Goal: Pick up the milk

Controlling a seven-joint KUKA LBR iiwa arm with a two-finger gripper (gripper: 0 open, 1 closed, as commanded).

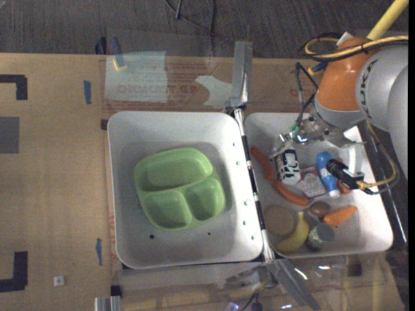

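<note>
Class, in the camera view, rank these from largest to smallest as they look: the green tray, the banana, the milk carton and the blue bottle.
1. Green tray, by far the largest.
2. Banana.
3. Milk carton and blue bottle: these look about alike, and the gripper partly covers the carton, so I won't rank them.

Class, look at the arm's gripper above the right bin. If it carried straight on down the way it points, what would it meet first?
Most likely the milk carton, which stands just under the gripper in the right bin. Depth is hard to judge from this slant, so it may graze the carton's top edge instead.
</note>
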